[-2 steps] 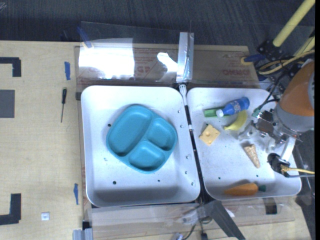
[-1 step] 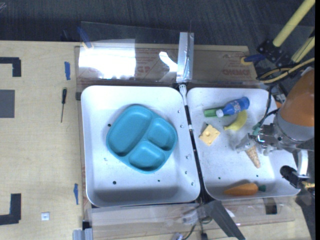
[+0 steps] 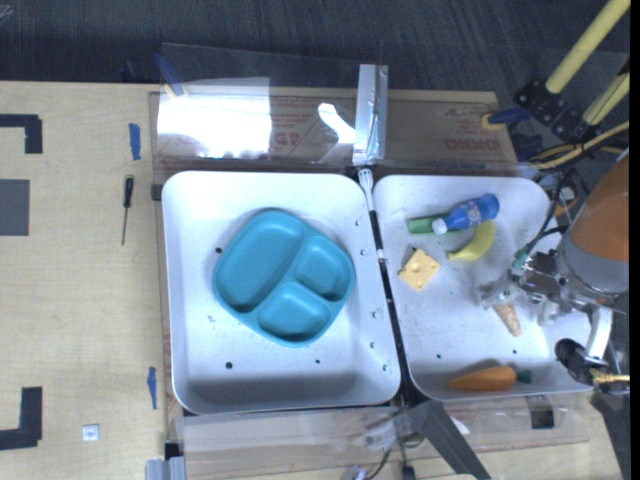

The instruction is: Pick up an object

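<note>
A pale wooden bench fills the frame under a dark floor strip along the top, and on it sit two shallow white bins, the left bin (image 3: pixel 190 298) and the right bin (image 3: pixel 440 353), side by side. The arm enters at the right edge, and its gripper (image 3: pixel 512 290) hangs low over the right bin's right-hand part; how wide it stands cannot be told from this slanted view. Just beneath it lies a small tan cone-like piece (image 3: pixel 509 318), probably the thing being tried for, though nothing shows it held. Outward from there, a yellow banana (image 3: pixel 474 244) curves under a blue bottle (image 3: pixel 470 212) touching a green piece (image 3: pixel 424 225), all toward the bin's upper middle. A yellow cheese wedge (image 3: pixel 419 269) lies near the divider, and an orange carrot (image 3: pixel 484 378) rests against the lower wall. The left bin holds a blue divided tray (image 3: pixel 284 274), well apart from the reach.
</note>
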Tool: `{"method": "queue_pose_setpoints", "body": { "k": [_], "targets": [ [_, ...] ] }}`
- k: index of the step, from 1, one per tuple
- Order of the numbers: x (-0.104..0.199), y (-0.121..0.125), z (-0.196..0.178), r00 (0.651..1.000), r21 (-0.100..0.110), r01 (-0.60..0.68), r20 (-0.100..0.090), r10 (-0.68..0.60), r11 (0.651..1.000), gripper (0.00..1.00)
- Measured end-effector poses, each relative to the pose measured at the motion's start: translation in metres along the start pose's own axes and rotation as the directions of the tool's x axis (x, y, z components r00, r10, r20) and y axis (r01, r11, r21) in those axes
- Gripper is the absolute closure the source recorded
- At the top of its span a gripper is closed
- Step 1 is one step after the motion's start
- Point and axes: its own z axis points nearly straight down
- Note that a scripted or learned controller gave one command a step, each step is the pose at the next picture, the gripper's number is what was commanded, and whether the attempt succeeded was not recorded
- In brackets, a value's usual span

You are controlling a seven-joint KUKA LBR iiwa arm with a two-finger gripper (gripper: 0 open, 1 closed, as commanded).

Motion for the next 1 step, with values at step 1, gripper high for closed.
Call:
{"method": "queue_pose_setpoints", "body": {
  "k": [1],
  "targets": [
    [0.0124,0.0241,0.0136,0.991,-0.008,0.133,0.003,-0.133,0.991,0.00]
  ]
}}
